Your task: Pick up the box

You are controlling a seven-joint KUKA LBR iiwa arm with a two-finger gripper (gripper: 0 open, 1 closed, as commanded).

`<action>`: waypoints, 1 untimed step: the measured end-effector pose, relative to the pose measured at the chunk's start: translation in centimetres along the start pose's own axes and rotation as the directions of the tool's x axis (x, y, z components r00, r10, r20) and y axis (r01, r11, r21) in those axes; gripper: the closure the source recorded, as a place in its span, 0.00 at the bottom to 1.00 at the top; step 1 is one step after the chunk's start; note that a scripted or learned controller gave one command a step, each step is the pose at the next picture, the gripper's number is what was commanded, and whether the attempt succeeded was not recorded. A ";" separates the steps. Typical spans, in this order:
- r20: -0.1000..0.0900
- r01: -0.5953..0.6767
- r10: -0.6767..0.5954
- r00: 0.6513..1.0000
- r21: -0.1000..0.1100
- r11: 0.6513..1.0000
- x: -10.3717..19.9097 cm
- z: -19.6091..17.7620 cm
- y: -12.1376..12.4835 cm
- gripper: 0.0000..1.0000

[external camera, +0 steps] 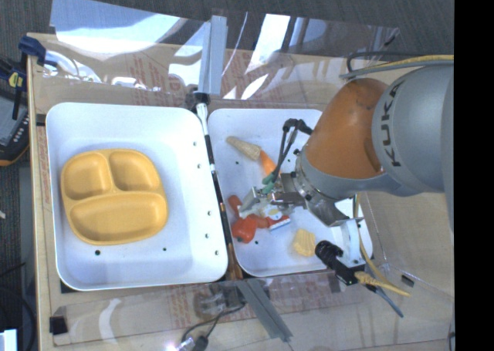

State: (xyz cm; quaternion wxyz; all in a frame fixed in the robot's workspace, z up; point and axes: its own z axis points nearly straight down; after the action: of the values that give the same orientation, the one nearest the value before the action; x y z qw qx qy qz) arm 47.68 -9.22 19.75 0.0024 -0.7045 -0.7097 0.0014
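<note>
The arm (386, 141) reaches in over the right bin (231, 129), its orange band above that bin's right half. The gripper (262, 201) sits low near the middle of the right bin, over a clutter of small things. How far the jaws are parted cannot be told, nor whether anything lies between them. Just below the gripper, toward the bin's near edge, lies a small box (279, 222) with red and white on it, partly hidden by the gripper and touching a red toy (245, 227) to its left. A pale yellow piece (305, 243) lies right of the box, near the bin's lower edge. Above the gripper, a cream and orange carrot-like item (251, 150) lies at a slant. The left bin (185, 264) holds a yellow divided tray (114, 195)
</note>
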 end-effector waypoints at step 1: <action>0.001 -0.026 0.026 1.000 -0.001 1.000 -8.4 3.4 3.5 0.00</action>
State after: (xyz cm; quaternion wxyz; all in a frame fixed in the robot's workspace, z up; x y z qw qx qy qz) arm 51.18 -17.61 16.30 0.0018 -0.7137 -0.7004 0.0016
